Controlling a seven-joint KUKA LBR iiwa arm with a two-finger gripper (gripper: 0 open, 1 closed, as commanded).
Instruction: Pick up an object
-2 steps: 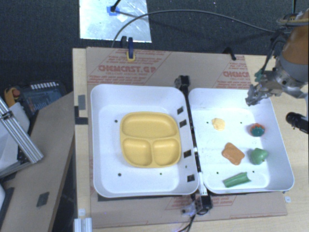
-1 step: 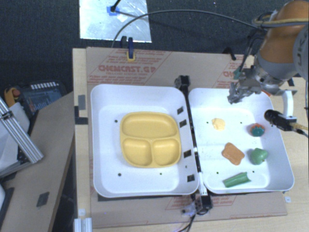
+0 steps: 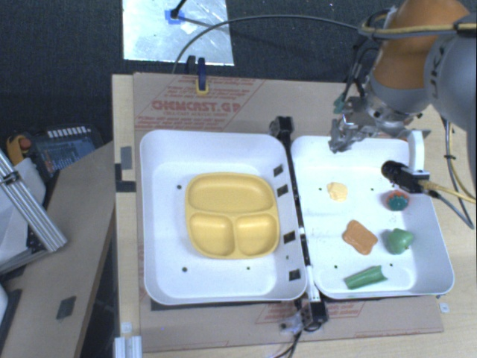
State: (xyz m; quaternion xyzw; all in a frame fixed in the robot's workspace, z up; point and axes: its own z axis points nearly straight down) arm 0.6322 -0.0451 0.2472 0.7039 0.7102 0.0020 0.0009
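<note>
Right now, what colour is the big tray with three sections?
Yellow. The divided tray sits in the left bin, seen in the camera view.

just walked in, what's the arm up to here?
Pick attempt, nothing grabbed yet. The gripper hangs over the back edge of the right bin, above the small toys: a pale yellow piece, an orange piece, two green ones. The yellow divided tray sits in the left bin.

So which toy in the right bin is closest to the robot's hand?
The small pale yellow piece. It lies highest in the right bin, just below the hand. The orange piece and the green toys lie farther down.
</note>
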